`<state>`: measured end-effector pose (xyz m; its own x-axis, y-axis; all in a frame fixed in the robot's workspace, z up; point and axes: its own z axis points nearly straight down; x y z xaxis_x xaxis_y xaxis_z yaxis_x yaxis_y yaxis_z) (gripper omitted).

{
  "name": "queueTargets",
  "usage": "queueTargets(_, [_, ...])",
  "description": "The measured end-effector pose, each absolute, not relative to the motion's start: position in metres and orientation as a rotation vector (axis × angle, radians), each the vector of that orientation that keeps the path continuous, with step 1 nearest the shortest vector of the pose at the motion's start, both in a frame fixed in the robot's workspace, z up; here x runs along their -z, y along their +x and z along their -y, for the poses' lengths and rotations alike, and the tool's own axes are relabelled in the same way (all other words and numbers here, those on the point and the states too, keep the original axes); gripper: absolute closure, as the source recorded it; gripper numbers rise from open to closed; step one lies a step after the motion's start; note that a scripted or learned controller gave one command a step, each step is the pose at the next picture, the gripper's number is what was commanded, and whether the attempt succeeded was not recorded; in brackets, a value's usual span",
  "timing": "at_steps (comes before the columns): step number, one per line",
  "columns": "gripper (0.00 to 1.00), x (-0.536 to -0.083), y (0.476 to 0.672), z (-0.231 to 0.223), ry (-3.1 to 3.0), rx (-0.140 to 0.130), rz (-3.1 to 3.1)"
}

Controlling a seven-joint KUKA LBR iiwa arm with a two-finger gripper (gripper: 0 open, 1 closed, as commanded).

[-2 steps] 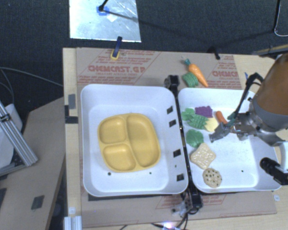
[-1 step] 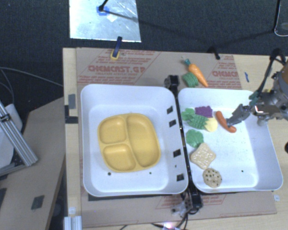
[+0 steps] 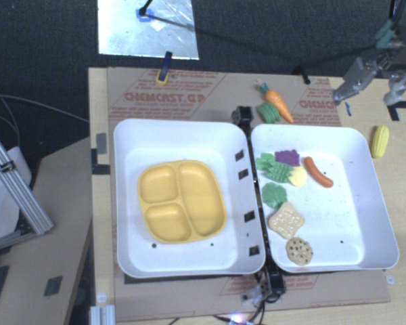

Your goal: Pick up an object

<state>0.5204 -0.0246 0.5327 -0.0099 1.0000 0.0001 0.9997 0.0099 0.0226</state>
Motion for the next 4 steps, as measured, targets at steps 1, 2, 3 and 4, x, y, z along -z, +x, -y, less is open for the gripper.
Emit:
queueTargets(1, [0.00,-0.387,0.492,-0.102,2.209,0.012,-2.247])
queueTargets(2, [1.00,-0.406,0.495,-0.095,2.211,-0.008,-2.228])
queueTargets(3, [1.00,-0.343,0.485,-0.155,2.213,0.004,-2.235])
queueTargets(4, [1.00,-0.358,0.488,-0.152,2.215,-0.007,-2.226])
